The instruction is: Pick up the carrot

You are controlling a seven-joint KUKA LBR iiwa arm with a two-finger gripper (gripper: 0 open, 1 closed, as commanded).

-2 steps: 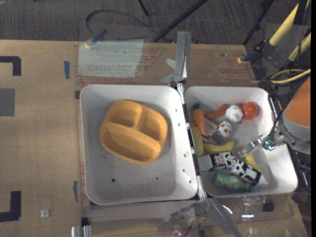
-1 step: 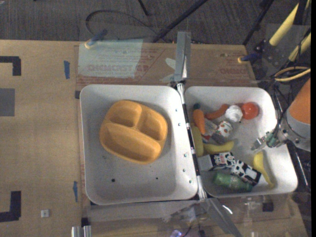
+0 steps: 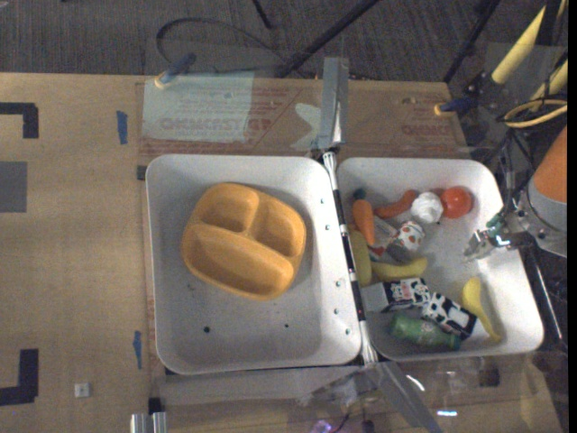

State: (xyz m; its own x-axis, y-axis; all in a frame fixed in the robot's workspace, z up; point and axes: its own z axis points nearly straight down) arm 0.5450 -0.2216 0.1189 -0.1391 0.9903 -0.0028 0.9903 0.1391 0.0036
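Down front lies a green bottle (image 3: 424, 332), carrot (image 3: 363, 217) by the divider, hand (image 3: 488, 239) hovering open, empty, right rim.

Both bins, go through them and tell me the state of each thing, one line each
Carrot: lying in the right bin near its left wall, not held.
Gripper: over the right bin's right side, apart from the carrot.
Yellow tray: lying in the left bin, right way up.
Tomato: resting near the right bin's back wall.
Green bottle: lying on its side.
Banana: lying flat near the front right corner.
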